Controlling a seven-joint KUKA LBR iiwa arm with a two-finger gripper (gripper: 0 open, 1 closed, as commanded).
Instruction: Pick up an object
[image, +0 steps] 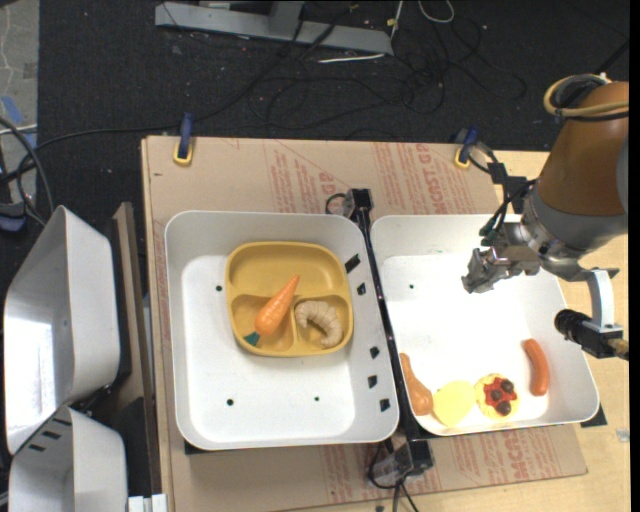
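Note:
My gripper (482, 272) hangs over the upper middle of the right bin (440, 300), its dark fingers pointing down-left with nothing visible between them. Along the right bin's near side lie an orange drumstick-shaped toy (414, 385), a pale yellow round piece (454, 401), a small yellow pastry with red and dark topping (497, 394), and a red-orange sausage (538, 366). The left bin (200, 400) holds a yellow divided plate (250, 262) with a carrot (277, 305) and a pale shrimp-like toy (320, 320) on it.
Both bins rest on a cardboard-topped bench (300, 165) with yellow clamps (183, 152) at the back. Black clips run along the divider (370, 300) between the bins. Cables cross the dark floor behind.

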